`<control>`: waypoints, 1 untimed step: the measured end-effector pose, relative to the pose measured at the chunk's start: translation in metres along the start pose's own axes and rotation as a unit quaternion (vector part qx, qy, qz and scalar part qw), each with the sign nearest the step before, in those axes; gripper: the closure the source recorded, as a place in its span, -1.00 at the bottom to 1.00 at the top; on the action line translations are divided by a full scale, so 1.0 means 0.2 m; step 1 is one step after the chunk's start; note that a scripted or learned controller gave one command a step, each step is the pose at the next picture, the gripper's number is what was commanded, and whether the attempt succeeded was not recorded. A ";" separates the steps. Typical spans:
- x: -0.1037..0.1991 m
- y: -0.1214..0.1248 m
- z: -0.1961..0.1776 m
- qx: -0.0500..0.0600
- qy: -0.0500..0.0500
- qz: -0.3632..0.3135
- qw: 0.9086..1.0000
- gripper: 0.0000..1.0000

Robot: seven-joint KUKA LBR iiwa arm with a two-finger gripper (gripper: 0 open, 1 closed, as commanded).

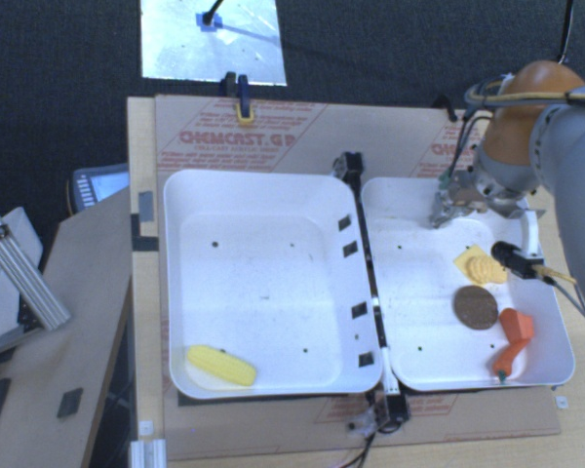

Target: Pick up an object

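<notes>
Right edge cuts off the arm (565,154); you lose most of it. The gripper (443,216), upper right bin (419,300), reads small and blurry. Top edge clips the silver sheet (175,37); left edge clips the rail (19,271). The yellow piece (476,264) is too small for you to name.

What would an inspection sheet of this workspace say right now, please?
Surface: left bin and right bin side by side on a printed sheet.
Job's things: corn cob in left bin; yellow waffle-like piece, brown disc and orange carrot in right bin.
Clutter: nothing seen.
Grippers: gripper over right bin's far side, apart from the items.
Cables: black cable, top right.
Surroundings: metal plate, clamp, aluminium rail.
</notes>
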State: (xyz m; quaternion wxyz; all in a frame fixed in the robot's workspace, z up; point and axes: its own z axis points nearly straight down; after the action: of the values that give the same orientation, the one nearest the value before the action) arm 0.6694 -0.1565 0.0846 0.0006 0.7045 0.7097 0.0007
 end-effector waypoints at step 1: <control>0.20 0.00 0.00 0.000 0.000 0.000 1.000 1.00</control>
State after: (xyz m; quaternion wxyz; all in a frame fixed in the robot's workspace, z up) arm 0.6693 -0.1175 0.0848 0.0004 0.7043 0.7099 0.0007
